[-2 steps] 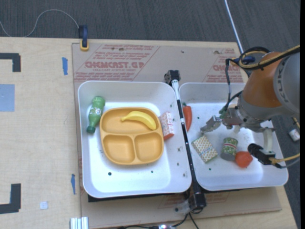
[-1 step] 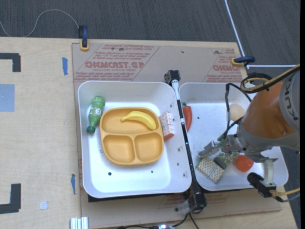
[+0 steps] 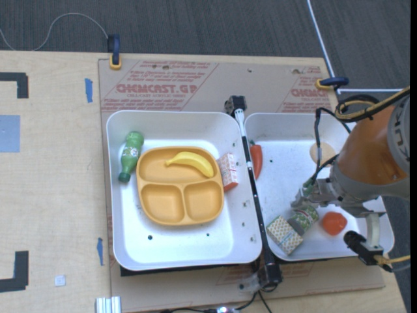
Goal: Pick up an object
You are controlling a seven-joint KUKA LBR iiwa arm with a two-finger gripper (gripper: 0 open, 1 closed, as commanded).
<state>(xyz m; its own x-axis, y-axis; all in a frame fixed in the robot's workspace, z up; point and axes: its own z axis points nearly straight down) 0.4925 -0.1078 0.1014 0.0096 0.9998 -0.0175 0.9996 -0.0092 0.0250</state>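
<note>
- Two white bins sit on the table (image 3: 52, 175).
- End effector (image 3: 305, 204) hovers low in the right bin (image 3: 280, 132) over a patterned box (image 3: 285, 233); grip state unclear.
- Likely the approach; next, close squarely and lift.

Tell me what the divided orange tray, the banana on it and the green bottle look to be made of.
Tray: likely moulded plastic, matte orange, smooth rounded dividers. Banana: probably a plastic toy, uniform yellow with a slight sheen, no blemishes. Green bottle: seemingly plastic, glossy green with a pale label; too small to be sure.
</note>
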